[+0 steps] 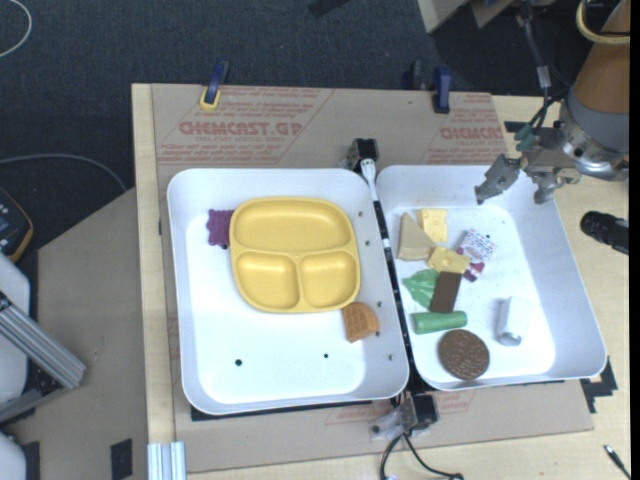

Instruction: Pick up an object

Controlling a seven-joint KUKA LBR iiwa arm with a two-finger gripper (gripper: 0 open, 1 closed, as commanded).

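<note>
Hovering my gripper (519, 180) over the right bin's (560, 268) far right corner, fingers spread wide and holding nothing.

I see the pickable bits crowded toward that bin's left edge: a brown disc (465, 354), green cylinder (439, 320) and yellow blocks (434, 224), with bare floor along its right side. The left bin (200, 358) carries a yellow tray (295, 253). The board (300, 123) beyond reads "CHEMCAST".

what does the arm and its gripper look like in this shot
The grey metal arm carries a broad orange band above its wrist. Thin dark cables run down beside it. At its end sits a small grey two-finger gripper with short, angular metal fingers.
</note>
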